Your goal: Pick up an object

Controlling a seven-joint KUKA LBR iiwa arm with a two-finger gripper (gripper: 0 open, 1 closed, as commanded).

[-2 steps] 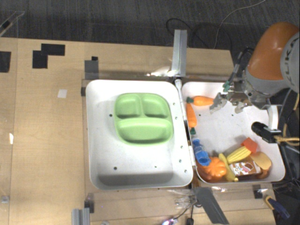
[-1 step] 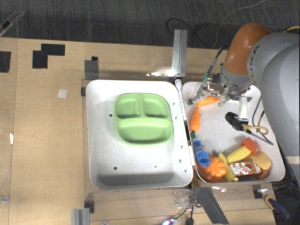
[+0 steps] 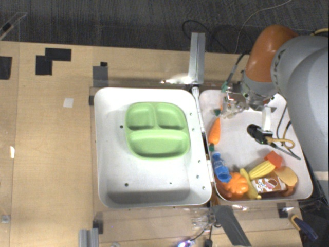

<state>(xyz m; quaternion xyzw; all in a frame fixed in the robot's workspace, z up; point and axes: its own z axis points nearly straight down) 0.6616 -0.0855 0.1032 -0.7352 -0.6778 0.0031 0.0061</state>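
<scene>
Nearest, the right bin [image 3: 307,189] holds a heap: a brown bottle [image 3: 272,184] whose label is too small to read, yellow corn [image 3: 261,169], an orange toy [image 3: 234,185]; further back lies a carrot [image 3: 215,131]; beyond it the gripper [image 3: 237,103] hovers low, nothing seen between its jaws, their spread I cannot tell; judging so, the approach step, descent and closing next.

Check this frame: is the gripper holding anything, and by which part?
Cannot be told. The gripper sits low in the right bin near the carrot, with nothing visibly between its fingers.
</scene>
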